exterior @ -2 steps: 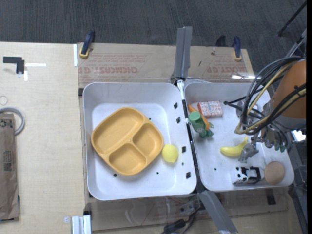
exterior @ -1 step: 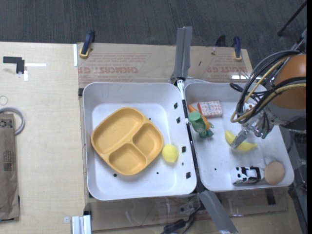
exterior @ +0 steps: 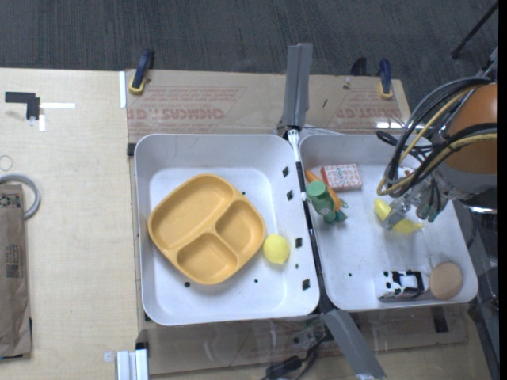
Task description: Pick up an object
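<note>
My gripper [exterior: 402, 212] hangs low in the right bin [exterior: 348, 279], at its right-middle, under a bundle of cables. A small yellow object [exterior: 405, 226] lies right at the gripper's tip, partly hidden by it; whether it is held cannot be seen. To the left are a pink patterned box [exterior: 342, 177] and a green bottle [exterior: 322, 199] lying on an orange item [exterior: 339, 203]. Near the front of this bin sit a black-and-white object [exterior: 402, 284] and a tan round disc [exterior: 446, 280].
The left bin [exterior: 158, 291] holds a yellow divided plate [exterior: 207, 228] and a yellow ball [exterior: 276, 248] against the plate's right side. A grey bar [exterior: 298, 85] stands behind the divider between the bins. The arm's orange band [exterior: 475, 129] overhangs the right bin's far right edge.
</note>
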`<state>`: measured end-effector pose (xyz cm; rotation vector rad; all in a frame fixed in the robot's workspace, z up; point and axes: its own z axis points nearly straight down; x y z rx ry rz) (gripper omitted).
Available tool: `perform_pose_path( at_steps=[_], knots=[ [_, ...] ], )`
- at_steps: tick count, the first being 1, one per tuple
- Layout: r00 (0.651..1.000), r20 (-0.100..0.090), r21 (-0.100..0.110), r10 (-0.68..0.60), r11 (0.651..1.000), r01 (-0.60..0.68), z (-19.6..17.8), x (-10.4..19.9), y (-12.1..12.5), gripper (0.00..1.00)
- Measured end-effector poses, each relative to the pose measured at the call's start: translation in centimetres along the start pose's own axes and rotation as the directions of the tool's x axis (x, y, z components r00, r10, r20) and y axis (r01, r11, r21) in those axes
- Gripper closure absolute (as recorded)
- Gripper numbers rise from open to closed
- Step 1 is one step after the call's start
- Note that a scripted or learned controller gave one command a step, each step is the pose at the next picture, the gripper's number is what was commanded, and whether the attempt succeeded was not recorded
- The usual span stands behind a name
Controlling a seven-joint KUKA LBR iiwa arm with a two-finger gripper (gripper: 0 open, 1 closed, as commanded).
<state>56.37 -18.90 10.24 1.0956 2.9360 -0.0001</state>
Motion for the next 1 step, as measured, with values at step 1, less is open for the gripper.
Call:
perform_pose_path(
  at_steps=[1],
  knots=[
    [0.987, -0.003, 0.004, 0.163, 0.987, -0.163, -9.63, -4.03, -0.99, 1.0]
  ],
)
